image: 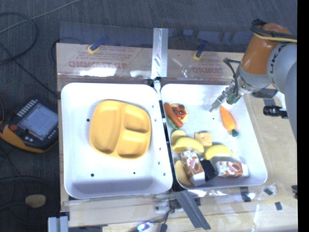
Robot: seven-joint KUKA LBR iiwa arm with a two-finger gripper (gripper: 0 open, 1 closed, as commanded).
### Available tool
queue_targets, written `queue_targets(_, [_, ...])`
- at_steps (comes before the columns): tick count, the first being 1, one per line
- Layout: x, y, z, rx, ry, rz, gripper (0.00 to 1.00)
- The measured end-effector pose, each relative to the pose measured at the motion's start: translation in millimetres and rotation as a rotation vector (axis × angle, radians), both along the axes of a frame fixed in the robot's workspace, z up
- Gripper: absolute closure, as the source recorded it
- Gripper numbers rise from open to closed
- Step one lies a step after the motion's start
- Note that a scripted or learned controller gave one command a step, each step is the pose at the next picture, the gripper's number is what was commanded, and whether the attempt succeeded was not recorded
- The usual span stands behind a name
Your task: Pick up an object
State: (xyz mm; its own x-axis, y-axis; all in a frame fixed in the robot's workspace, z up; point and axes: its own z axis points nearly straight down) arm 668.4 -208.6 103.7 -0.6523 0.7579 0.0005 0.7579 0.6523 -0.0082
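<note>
My gripper [221, 102] hangs over the far right part of the right bin [251, 129], at the end of the grey arm with the orange band. An orange toy carrot [228, 119] lies just below and to the right of it, apart from it. Nothing shows held in the gripper. Other objects sit in the same bin: an orange-red toy [175, 113] by the left wall, yellow bananas [186, 144], a small cheese block [204, 139], and two printed cartons [193, 166] near the front.
The left bin [77, 168] holds a yellow divided plate [120, 128]. A metal rail [160, 52] runs between the bins at the back. A handheld pendant [35, 122] lies on the floor to the left.
</note>
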Motion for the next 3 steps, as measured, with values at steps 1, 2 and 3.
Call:
queue_targets(1, [-0.7, 0.1, -0.4, 0.001, 0.004, 0.0, 0.0])
queue_targets(2, [-20.7, -12.2, -15.4, 0.004, -0.014, -0.033, 0.0])
queue_targets(3, [-19.4, -11.5, -6.2, 0.003, -0.016, -0.032, 1.0])
